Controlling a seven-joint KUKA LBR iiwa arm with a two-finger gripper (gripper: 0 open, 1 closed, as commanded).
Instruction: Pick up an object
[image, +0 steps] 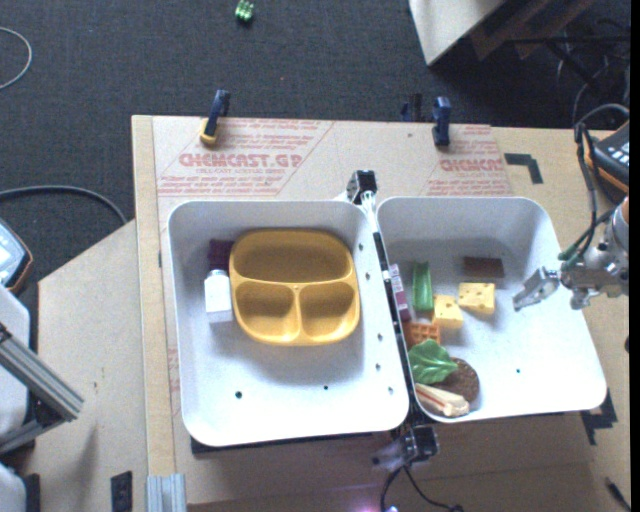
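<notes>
The hand (541, 287) hovers at three o'clock over the right bin (520, 385), fingers apart, gripping nothing; cheese wedge (477, 297) lies nearby.

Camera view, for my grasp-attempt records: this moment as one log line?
pincer over right white bin, right side, nothing held | yellow holed cheese wedge untouched | yellow three-compartment plastic tray in left white bin

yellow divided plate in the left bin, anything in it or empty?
Empty. The yellow divided plate shows bare yellow in all three compartments; the small white bottle sits outside it, against its left edge.
</notes>
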